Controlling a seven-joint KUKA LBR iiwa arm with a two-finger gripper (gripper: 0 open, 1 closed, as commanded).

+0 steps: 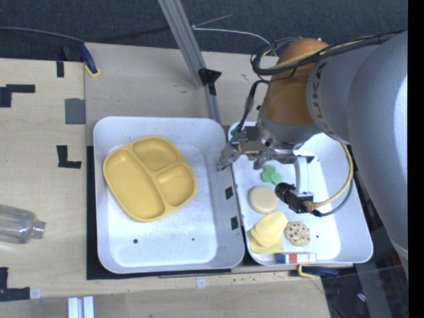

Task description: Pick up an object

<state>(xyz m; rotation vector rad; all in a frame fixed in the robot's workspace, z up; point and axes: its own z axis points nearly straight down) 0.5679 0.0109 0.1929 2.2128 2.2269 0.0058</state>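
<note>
Because the arm reaches in from the right and its bulky grey body covers much of the right bin (354,240), the candidates for picking sit crowded in that bin's near-left part, all close to one another. A small green piece (269,174) lies just below the tool (246,152), with a pale round item (262,199) beneath it, then a yellow piece (268,230) and a chocolate-chip cookie (297,233) side by side near the front wall. A flat red-and-white item (297,258) rests along the front rim. Any of these could serve as the object to pick; the green piece is the nearest to the tool and looks the likeliest target, though that is only a judgement from how things lie.

The left bin (159,247) carries a yellow divided plate (150,177), lying flat and tilted across the bin's upper half, well apart from the tool. A clear bottle (20,224) lies on its side on the worktop (40,164) at the far left, outside both bins.

The arm is bent over the right bin, its orange band (291,85) above the wrist, with the tool pointing down at the dividing wall between the bins. Whether the tool is apart or together, I cannot tell from this angle; nothing is visibly held in it.
</note>
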